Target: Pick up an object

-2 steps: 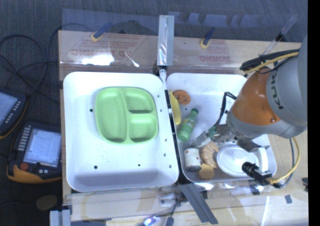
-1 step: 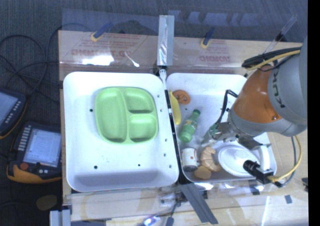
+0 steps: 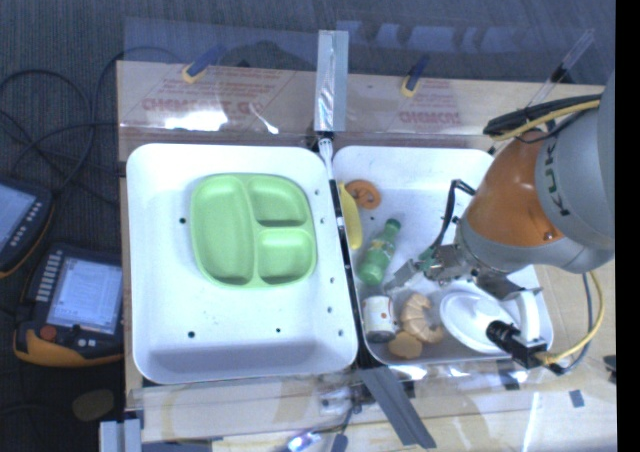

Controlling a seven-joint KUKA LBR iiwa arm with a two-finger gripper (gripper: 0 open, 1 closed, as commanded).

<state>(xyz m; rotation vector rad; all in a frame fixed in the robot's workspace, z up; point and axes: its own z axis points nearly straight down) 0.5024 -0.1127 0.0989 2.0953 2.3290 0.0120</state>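
Note:
My gripper (image 3: 418, 270) hangs low over the middle of the right bin (image 3: 420, 168), under the grey and orange arm. Just left of it a green bottle (image 3: 378, 252) lies on its side. Below the gripper are two tan bread-like pieces (image 3: 415, 312), (image 3: 405, 344) and a small white can (image 3: 377, 318). A white bowl (image 3: 470, 318) sits to the gripper's lower right, partly under the wrist. At the bin's far left are an orange ring-shaped thing (image 3: 364, 193) and a yellow banana (image 3: 350, 218). I see nothing held by the gripper.
The left bin (image 3: 160, 340) holds a light green divided plate (image 3: 253, 229). A raised divider (image 3: 335, 240) separates the two bins. The arm covers the right bin's right side.

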